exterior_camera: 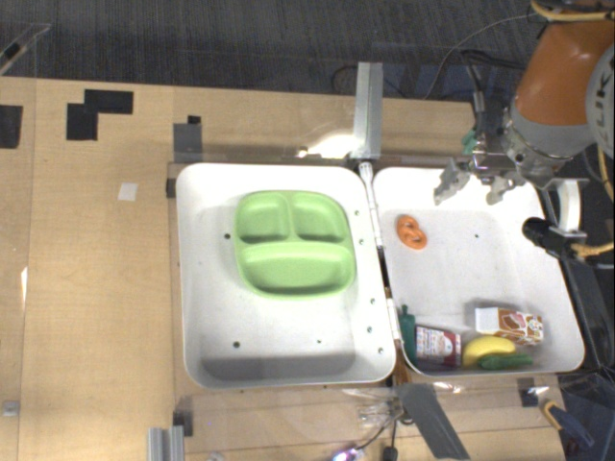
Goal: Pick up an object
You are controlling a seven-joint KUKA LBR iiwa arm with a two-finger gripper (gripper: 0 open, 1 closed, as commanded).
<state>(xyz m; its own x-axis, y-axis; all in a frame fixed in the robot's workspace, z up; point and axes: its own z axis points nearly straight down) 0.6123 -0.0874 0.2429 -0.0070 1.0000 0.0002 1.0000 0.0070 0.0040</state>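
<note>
A: Item 1, the bench (86, 286). What does it carry?

B: 2 shallow white bins side by side. The left bin (207, 257) holds 1 green divided plate (293, 241), lying flat near its middle.

A: Item 2, the right bin (538, 286). Contents?

B: 1 orange pretzel-shaped toy (411, 231), alone toward the upper left. Along the lower wall, a cluster: 1 dark red packet (437, 344), 1 yellow banana (485, 348), 1 green piece (506, 361) just below the banana, and 1 white-and-brown carton (509, 325) above them. These 4 lie close together, some touching.

A: Item 3, the arm.

B: Reaching in from the right. Its claw (474, 185) hangs over the upper edge of the right bin, the 2 fingers (449, 182) spread apart, nothing between them.

A: Step in hand?

B: By my reading, the approach. Nothing is lifted; every candidate lies on the bin floor.

A: What does the next move call for?

B: A choice of target, then a descent. The pretzel toy is nearest the claw and stands apart from the rest, so it looks the easier pick. It is flat and low, so the fingers would need to reach almost to the floor and straddle it. The cluster by the lower wall offers less room.
</note>
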